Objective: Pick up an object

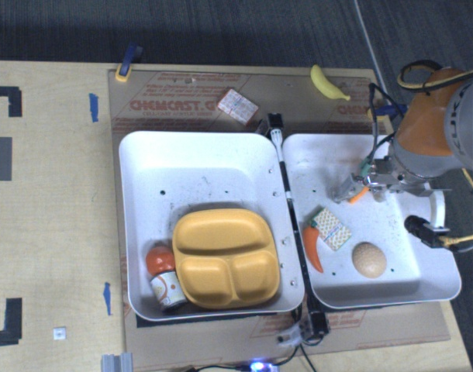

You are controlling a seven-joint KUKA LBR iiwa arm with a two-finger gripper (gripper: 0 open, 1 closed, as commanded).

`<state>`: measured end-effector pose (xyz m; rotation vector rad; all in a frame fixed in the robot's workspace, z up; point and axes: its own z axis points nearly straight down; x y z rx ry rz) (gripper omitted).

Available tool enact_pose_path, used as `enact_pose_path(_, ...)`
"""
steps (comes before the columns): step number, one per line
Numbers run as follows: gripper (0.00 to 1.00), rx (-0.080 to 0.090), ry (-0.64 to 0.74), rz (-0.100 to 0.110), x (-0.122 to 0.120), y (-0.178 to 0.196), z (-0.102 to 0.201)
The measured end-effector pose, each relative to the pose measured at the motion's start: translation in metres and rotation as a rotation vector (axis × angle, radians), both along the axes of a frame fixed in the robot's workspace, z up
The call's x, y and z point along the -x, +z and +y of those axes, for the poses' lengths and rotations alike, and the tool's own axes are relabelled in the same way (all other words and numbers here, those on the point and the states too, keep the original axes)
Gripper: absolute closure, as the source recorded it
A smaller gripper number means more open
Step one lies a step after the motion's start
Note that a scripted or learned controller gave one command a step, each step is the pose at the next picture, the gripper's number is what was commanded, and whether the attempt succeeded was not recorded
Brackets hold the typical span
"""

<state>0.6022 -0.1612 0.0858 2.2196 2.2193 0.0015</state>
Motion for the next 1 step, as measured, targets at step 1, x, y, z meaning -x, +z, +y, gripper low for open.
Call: enact_pose_path(1, 1.0, 0.0, -0.002, 0.002, 0.0004, 0.0096, -0.0004)
